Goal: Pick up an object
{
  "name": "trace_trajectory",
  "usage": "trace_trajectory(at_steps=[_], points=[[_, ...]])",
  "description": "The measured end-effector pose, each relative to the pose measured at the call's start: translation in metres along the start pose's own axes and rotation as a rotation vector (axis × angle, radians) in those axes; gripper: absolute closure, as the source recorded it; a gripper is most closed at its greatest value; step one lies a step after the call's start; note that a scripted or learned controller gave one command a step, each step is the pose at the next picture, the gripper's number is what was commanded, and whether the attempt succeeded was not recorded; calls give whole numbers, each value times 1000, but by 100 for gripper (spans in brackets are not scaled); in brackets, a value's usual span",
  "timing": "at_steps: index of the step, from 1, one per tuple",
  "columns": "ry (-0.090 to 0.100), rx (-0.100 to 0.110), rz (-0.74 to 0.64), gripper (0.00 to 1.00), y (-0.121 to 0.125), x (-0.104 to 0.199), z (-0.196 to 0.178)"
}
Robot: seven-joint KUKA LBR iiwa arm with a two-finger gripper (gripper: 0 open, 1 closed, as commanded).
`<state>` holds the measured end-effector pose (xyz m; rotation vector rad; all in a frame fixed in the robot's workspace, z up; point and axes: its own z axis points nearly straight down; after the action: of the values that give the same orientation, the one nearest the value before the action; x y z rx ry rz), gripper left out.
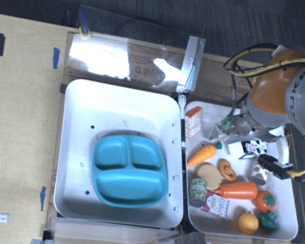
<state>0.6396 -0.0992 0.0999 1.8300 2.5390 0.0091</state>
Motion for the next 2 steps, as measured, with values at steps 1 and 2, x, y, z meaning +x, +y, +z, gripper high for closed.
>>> trace_trajectory(at_steps=[1, 2], points=[[1, 1, 0, 0, 0, 0, 1], [7, 10, -76, 0, -13, -10, 13]])
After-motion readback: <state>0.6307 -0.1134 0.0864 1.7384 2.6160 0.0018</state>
